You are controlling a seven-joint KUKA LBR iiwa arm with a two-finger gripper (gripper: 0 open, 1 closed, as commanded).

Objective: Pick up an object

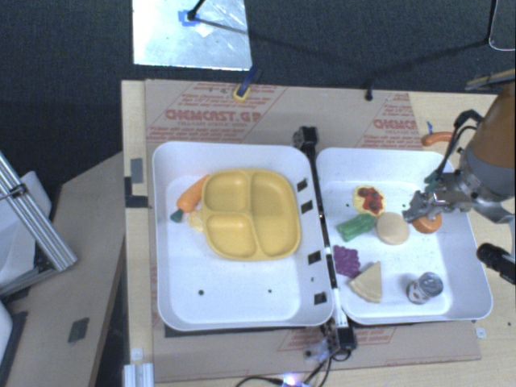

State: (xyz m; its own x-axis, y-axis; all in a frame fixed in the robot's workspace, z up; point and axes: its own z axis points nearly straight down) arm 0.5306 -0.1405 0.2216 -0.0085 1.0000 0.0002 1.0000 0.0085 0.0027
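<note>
My gripper point(422, 209) hangs low at the right side of the right bin point(468, 297), directly over an orange piece point(430, 224) that pokes out beneath it. Just left of it lies a round beige piece point(393, 229). Further left sit a green piece point(355, 226) and a yellow slice with red topping point(368, 199). Toward the bin's front are purple grapes point(346, 260), a tan wedge point(368, 282) and a small metal can point(425, 287). Whether the orange piece is between the fingers is hidden.
The left bin point(234, 301) holds a yellow divided plate point(246, 214) with a toy carrot point(190, 195) at its left edge. A black hinge strip point(319, 224) runs between the bins. The arm's grey body point(492, 176) overhangs the right bin's right wall.
</note>
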